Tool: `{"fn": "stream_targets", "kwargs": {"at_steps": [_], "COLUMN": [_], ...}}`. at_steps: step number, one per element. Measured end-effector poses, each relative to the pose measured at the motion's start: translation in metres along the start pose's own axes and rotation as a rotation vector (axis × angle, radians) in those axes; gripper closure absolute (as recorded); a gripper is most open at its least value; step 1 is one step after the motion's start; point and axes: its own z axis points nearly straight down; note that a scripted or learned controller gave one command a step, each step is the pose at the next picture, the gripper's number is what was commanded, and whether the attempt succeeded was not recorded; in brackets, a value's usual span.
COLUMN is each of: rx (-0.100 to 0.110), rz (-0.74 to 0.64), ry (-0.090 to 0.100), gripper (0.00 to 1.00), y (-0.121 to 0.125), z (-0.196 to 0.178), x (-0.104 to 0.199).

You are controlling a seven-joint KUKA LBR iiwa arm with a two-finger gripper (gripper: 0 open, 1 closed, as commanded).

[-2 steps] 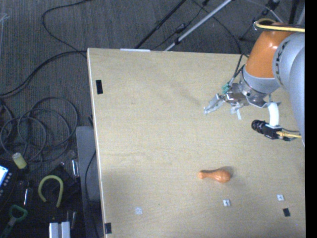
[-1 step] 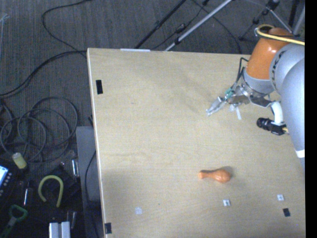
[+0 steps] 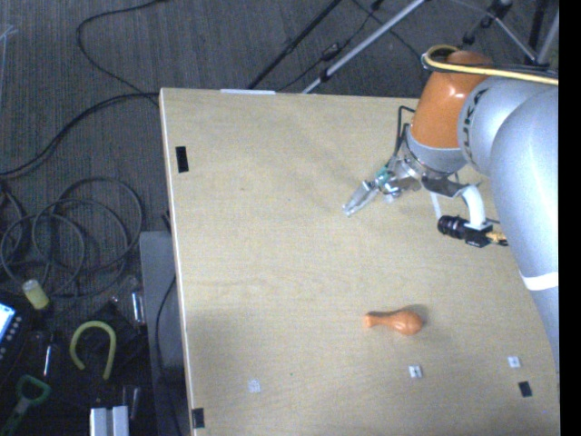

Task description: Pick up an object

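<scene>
A small orange object (image 3: 396, 321), shaped like a pear with a narrow neck pointing left, lies on the tan bench top (image 3: 272, 271) toward the front right. My gripper (image 3: 357, 203) hangs over the bench's middle right, pointing down and to the left, well behind the orange object and apart from it. Behind the gripper the orange band (image 3: 447, 98) and the grey arm (image 3: 517, 171) come in from the right. Nothing shows in the gripper.
Small white tags (image 3: 415, 371) and black marks (image 3: 182, 159) dot the bench top. Its left edge (image 3: 172, 243) drops to a floor strewn with cables (image 3: 73, 216) and tools. Tripod legs (image 3: 381, 25) cross behind the far edge.
</scene>
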Motion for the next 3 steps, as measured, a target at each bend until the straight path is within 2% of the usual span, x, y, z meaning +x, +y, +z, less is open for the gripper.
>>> {"fn": "stream_targets", "kwargs": {"at_steps": [1, 2, 3], "rx": [0.0, -0.001, -0.001], "rz": [0.0, 0.087, 0.087], "ry": [0.0, 0.0, 0.0], "gripper": [1.0, 1.0, 1.0], "y": [0.0, 0.0, 0.001], "z": [-0.009, -0.071, -0.08], "x": [0.001, 0.0, 0.001]}}
